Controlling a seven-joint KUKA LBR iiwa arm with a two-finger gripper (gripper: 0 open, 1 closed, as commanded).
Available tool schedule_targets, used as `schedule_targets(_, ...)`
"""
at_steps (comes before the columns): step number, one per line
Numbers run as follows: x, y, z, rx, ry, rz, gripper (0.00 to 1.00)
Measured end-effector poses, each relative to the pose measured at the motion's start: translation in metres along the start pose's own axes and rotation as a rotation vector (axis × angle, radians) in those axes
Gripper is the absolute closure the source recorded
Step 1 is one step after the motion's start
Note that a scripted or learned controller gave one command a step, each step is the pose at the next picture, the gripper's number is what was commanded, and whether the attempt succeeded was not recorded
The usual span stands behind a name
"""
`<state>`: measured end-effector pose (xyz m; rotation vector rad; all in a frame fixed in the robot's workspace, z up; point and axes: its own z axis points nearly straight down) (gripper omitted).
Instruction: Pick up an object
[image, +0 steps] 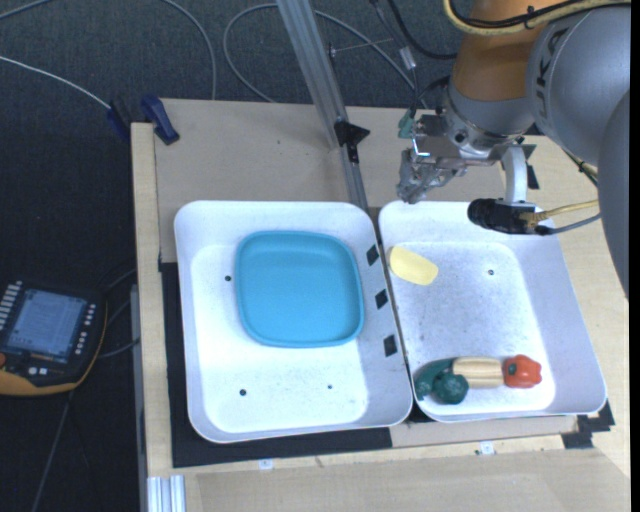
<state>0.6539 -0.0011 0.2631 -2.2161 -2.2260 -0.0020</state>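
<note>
While we look down on the wooden bench (250, 150), the biggest thing after it is the grey arm (590, 70), which comes in at the upper right with its orange band above the wrist. Next come the two white bins, side by side and touching along their inner walls. The left bin (200, 300) carries a blue square dish (300, 288) with rounded corners, lying flat in its far half. The right bin (480, 310) has a speckled floor and four small things in it.

Off the bench at the left, a handheld control unit (45, 330) with a screen lies on the dark floor.

The gripper (412, 190) hangs over the bench just behind the far left corner of the right bin, with nothing visibly in it; we cannot tell whether it is spread or pressed together.

As for what might be picked up, a pale yellow piece (412, 266) lies near the far left corner of the right bin, closest to the gripper. Along the near wall, a tan cylinder (478, 372) lies on its side between a green lump (442, 385) at its left end and a red lump (521, 371) at its right end, both touching it.
</note>
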Motion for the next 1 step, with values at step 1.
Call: schedule_targets(1, 0.0531, 0.0057, 0.0194, 0.002, 0.000, 0.000, 1.00)
